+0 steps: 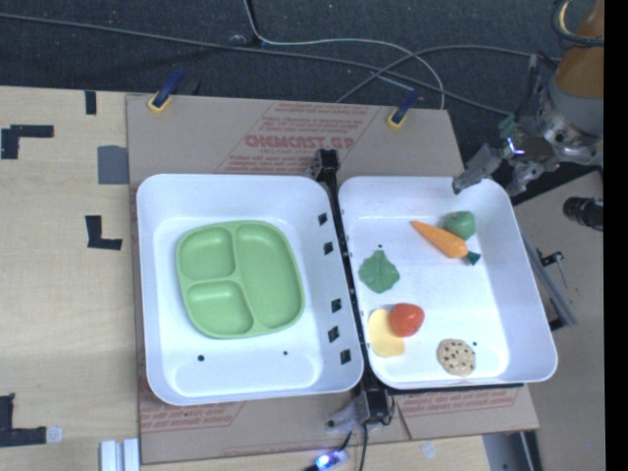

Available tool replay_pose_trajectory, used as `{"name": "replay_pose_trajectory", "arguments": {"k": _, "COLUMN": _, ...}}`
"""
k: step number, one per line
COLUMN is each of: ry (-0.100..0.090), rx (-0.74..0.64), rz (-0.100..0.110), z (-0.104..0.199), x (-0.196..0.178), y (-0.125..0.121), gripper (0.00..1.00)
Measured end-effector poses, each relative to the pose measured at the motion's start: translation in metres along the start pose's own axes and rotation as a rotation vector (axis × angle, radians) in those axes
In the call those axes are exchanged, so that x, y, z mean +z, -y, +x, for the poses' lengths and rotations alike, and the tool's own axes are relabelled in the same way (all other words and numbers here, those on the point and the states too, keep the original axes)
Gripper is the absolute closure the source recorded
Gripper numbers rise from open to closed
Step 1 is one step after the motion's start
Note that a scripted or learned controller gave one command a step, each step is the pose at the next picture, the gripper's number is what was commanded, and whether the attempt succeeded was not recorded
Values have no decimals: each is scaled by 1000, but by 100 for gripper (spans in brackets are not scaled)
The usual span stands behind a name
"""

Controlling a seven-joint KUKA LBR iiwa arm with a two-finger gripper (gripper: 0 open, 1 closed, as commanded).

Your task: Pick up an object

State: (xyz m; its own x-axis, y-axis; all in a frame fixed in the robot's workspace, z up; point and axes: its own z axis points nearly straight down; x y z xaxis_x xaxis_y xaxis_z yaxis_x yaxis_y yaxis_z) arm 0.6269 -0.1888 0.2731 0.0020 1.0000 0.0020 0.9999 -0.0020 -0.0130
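Carrot [439,238] just below gripper [474,173]

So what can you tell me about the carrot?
The carrot is a small toy, bright orange, smooth like plastic. It lies flat on the floor of the right bin, near the far right corner, at a slant. Its thin tip points up-left, its thick end down-right, where a little dark green stub sticks out. A round green piece sits right against its upper side; I can't tell if that belongs to it. The gripper is apart from it, above the bin's far rim.
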Motion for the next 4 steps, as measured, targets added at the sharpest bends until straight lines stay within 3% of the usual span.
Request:
{"name": "replay_pose_trajectory", "arguments": {"k": 1, "ry": 2, "rx": -3, "rz": -12, "z": 1, "x": -7, "y": -2, "gripper": 0}}
{"name": "replay_pose_trajectory", "arguments": {"k": 4, "ry": 2, "rx": -5, "rz": -6, "z": 8, "x": 182, "y": 1, "gripper": 0}}
